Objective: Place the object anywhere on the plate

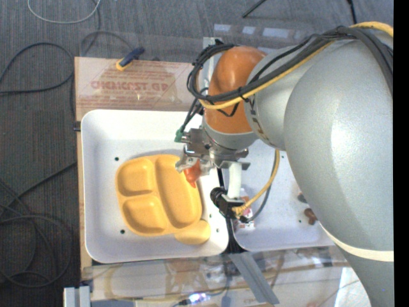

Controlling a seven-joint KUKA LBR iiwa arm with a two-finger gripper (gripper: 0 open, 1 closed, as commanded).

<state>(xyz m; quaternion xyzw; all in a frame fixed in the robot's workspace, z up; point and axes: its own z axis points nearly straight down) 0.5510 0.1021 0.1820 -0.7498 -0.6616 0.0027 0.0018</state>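
Start at the near edge of the desk (89,270). Just beyond it you see the near wall of the left bin (96,171), with a bare white strip between that wall and the yellow plate (156,200). The plate is a divided dish with two small compartments on its left and one large compartment on its right. Its near right corner ends in a rounded tab that comes close to the bin's near right corner. You have open floor to the left of the plate and along the bin's far side.

At the plate's far right rim you find the gripper (192,165), hanging below the orange wrist band. A small red-orange object (190,176) shows directly under it, over the plate's right edge. You cannot tell whether the fingers are apart or closed on the object.

To the right, the right bin (275,232) is largely covered by the grey arm. A small brown item (310,216) lies on its floor.

Farther off, a cardboard sheet (128,85) lies beyond the left bin, carrying a blue and yellow tool (130,57).
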